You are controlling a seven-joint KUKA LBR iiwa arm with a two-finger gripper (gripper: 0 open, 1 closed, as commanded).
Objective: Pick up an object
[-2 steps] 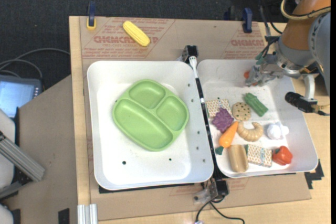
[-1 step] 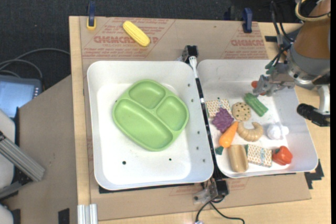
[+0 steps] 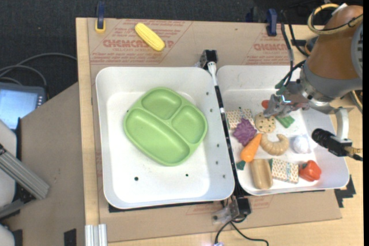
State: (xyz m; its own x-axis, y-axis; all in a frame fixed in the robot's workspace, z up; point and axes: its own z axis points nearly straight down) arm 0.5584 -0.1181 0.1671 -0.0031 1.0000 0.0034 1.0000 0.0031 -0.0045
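The right white bin [image 3: 245, 79] holds several toy foods: a purple grape bunch [image 3: 244, 131], an orange carrot [image 3: 251, 148], a tan croissant [image 3: 275, 144], a round cookie [image 3: 266, 123], a white egg [image 3: 300, 144], a red pepper [image 3: 310, 170], a bread roll [image 3: 260, 173] and two crackers [image 3: 284, 170]. My gripper [image 3: 280, 103] hangs low over the bin's upper middle, just above the cookie and a green piece [image 3: 286, 121]. A small red item [image 3: 266, 104] lies at its left. Nothing is visibly held.
The left white bin [image 3: 109, 141] holds a green divided plate [image 3: 165, 125]. A yellow toy corn [image 3: 149, 36] lies on the cardboard behind the left bin. The grey arm [image 3: 334, 60] covers the right bin's far right corner. A black clamp [image 3: 209, 57] sits between the bins.
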